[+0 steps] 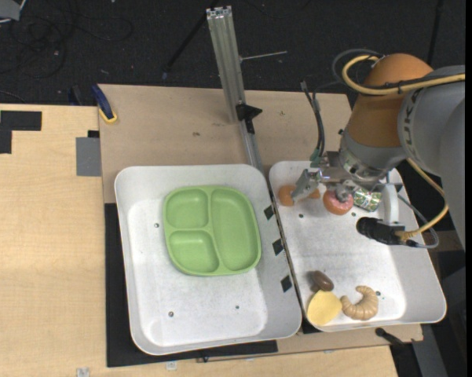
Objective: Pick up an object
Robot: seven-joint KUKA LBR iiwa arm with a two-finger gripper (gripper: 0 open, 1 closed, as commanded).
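My gripper hangs low over the far end of the right bin, and its fingers are spread open. An orange ball-like object lies just left of the left finger. A red round object sits under the right finger, touching or nearly touching it; nothing is clearly pinched between the fingers. A green-labelled can lies right of the red object. Near the front of the bin lie a brown piece, a yellow disc and a tan croissant shape.
The left bin holds a green divided plate. A metal post rises behind the bins. A black fitting with yellow cable hangs off the arm over the right bin's middle. The bin divider lies left of the gripper.
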